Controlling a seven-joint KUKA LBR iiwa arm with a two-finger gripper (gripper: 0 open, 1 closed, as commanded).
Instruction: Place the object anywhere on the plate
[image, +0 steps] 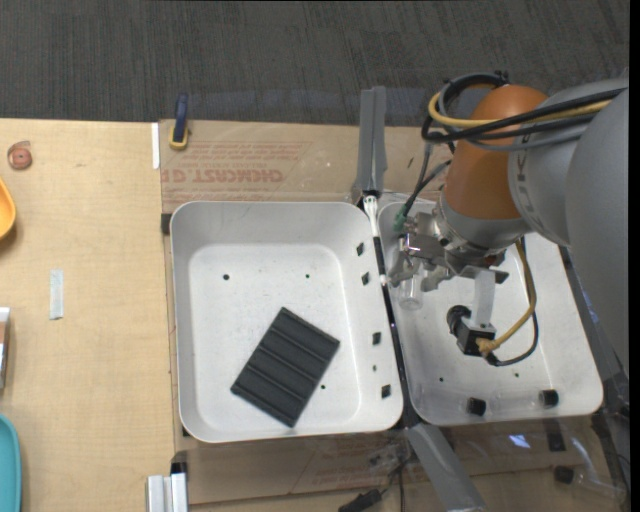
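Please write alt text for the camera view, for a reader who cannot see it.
A grey robot arm with an orange band holds its claw over the right white bin. In the left white bin a flat black ribbed panel lies askew.

Lighting is bright and even. The shallow white left bin (200, 300) shows soft wall shading; the ribbed black rectangular slab (287, 366) inside it resolves sharply.

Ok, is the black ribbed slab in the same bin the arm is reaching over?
No: the black ribbed slab lies flat in the other bin, across the divide from the hand.
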